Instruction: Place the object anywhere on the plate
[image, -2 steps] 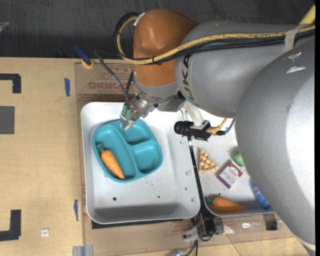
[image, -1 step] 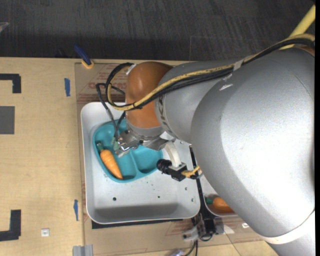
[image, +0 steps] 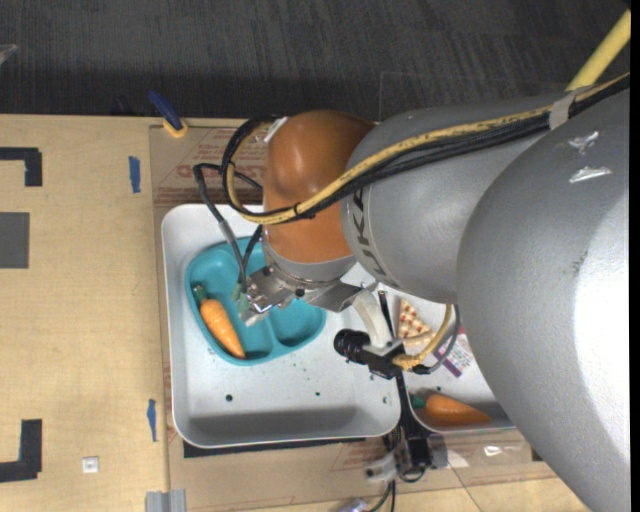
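Note:
A teal plate (image: 208, 272) with divided sections lies in the left white bin (image: 200, 400). An orange carrot (image: 222, 327) rests on the plate's near-left part, tip pointing down-right. My gripper (image: 258, 297) hangs over the plate's middle, just right of the carrot's upper end; the arm's wrist covers most of it. A second carrot (image: 455, 408) lies in the right bin, partly under the arm.
The big grey arm with its orange band (image: 305, 190) covers the right bin and the back of the left bin. A slice-shaped toy (image: 413, 322) and other small items lie in the right bin. Black cables (image: 215, 200) loop above the plate.

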